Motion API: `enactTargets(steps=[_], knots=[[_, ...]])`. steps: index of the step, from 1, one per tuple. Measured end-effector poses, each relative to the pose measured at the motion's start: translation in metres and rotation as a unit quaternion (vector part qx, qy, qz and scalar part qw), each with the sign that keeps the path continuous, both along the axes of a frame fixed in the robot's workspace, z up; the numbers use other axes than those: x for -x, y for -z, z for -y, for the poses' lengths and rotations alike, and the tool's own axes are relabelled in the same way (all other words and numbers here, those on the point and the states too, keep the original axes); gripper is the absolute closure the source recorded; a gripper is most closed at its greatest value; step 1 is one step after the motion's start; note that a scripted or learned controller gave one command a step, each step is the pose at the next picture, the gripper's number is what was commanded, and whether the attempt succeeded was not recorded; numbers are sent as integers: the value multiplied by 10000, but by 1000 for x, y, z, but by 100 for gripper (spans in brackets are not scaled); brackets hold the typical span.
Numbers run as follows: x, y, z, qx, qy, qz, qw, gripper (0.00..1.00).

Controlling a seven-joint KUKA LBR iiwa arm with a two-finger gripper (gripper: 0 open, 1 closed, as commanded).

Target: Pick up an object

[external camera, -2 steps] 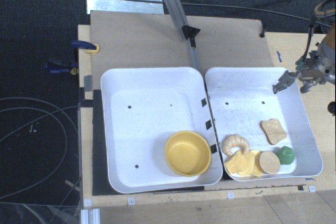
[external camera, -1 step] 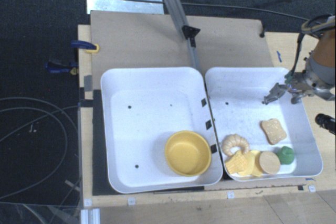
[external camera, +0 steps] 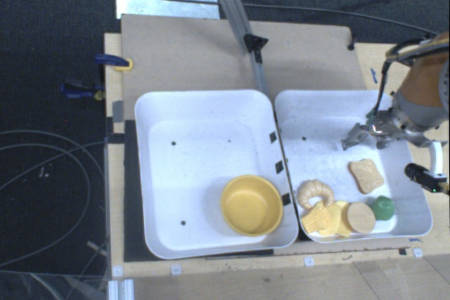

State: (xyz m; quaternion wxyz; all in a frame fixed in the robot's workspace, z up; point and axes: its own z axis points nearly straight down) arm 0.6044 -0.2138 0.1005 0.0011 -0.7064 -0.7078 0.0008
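Note:
The right bin (external camera: 316, 116) holds several toy foods along its near side: a tan slice of bread (external camera: 366, 175), a pale croissant-shaped piece (external camera: 314, 191), a yellow wedge (external camera: 320, 219), a round tan disc (external camera: 361, 217) and a small green piece (external camera: 383, 206). A yellow bowl (external camera: 252, 204) sits in the left bin (external camera: 190, 123) at its near right. My gripper (external camera: 368, 142) hangs over the right bin's far right part, just beyond the bread slice. It is open, its fingers spread, with nothing between them.
A slanted metal pole (external camera: 235, 7) crosses the bench from the top and ends near the bins' shared far corner. Blue and yellow clamps (external camera: 105, 74) grip the bench's left edge. Cables lie on the dark floor at left.

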Motion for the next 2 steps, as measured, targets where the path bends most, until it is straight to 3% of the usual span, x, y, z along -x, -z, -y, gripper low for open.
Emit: enactTargets(steps=[1, 2], knots=[[-1, 9, 0, 8, -2, 21, 10000, 0], [-2, -2, 0, 16, -9, 39, 10000, 100]])
